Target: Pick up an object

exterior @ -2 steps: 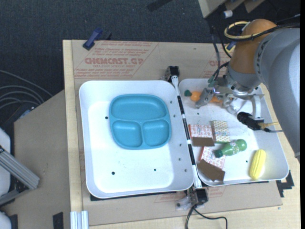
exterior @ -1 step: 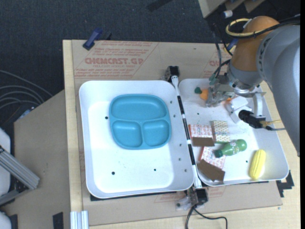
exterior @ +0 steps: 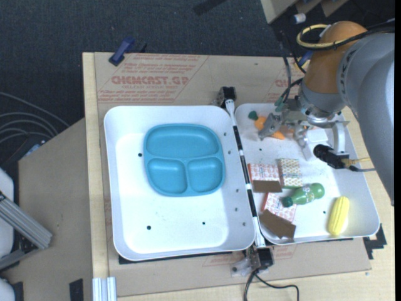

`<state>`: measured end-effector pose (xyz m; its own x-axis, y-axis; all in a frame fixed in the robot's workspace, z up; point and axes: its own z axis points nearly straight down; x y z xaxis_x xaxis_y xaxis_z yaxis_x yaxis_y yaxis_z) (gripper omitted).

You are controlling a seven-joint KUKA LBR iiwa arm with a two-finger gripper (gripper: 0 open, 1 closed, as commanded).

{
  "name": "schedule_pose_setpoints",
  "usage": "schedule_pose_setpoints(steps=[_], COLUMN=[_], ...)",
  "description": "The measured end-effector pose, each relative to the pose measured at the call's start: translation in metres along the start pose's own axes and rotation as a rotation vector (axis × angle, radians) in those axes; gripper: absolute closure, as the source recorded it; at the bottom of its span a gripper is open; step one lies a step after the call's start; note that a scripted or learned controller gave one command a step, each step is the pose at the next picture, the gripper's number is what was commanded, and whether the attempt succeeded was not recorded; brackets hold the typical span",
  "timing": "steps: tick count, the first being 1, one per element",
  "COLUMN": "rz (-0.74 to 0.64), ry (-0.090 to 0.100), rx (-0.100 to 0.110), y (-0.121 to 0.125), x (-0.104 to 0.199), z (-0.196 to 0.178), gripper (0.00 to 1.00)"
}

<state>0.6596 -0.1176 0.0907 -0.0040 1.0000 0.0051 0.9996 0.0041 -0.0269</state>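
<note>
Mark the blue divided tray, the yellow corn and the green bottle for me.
blue divided tray (exterior: 183,158): camera view, centre where its dividers meet.
yellow corn (exterior: 339,215): camera view, middle of the cob.
green bottle (exterior: 306,194): camera view, mid body.

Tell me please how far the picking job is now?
Done: the gripper is low in the right bin, beside an orange object. In hand: nothing visibly held. Left: grasp and lift; the yellow object and green bottle lie untouched.
</note>
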Motion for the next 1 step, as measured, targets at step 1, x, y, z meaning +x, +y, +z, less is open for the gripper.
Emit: schedule_pose_setpoints(steps=[1], rz=[-0.001], ry=[-0.001], rx=[-0.001], y=[0.0001], x=[0.0002], z=[-0.0101], gripper=[1.0])
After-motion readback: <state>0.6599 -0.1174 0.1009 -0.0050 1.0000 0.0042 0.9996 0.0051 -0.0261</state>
